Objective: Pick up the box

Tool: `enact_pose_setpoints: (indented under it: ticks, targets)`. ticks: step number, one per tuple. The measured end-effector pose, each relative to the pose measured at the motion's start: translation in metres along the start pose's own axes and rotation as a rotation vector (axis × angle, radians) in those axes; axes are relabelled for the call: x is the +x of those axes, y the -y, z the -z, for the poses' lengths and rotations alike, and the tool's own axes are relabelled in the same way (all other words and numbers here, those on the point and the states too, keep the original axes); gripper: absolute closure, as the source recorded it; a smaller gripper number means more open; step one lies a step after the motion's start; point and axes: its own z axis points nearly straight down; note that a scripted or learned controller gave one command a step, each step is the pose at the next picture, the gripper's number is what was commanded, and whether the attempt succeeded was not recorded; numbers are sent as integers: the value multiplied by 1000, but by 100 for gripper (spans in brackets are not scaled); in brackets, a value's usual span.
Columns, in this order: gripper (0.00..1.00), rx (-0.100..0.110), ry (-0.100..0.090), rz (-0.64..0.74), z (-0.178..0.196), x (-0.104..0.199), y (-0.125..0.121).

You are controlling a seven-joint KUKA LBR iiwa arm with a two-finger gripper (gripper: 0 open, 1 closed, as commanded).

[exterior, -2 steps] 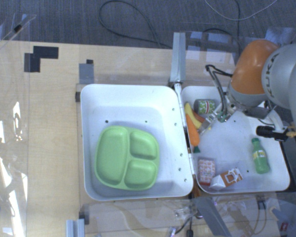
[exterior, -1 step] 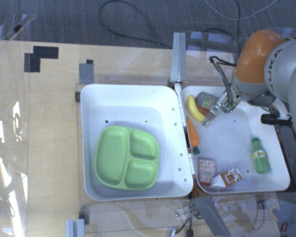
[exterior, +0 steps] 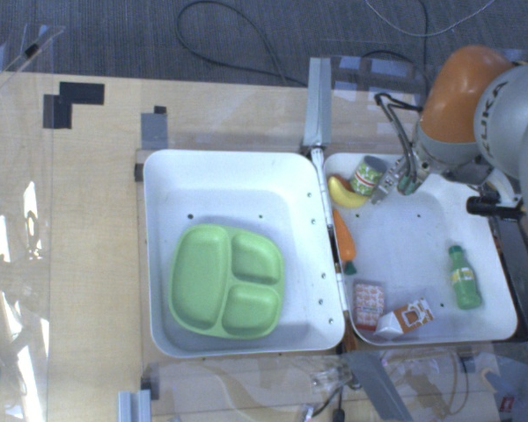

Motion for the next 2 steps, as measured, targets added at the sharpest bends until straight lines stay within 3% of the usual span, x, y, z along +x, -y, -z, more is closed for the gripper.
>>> enact_pose_setpoints:
  ticks: [1, 2]
  targets:
    - [0, 5, -9, 0, -2, 2, 1]
    - [0, -4, 5, 245, -10, 1, 82]
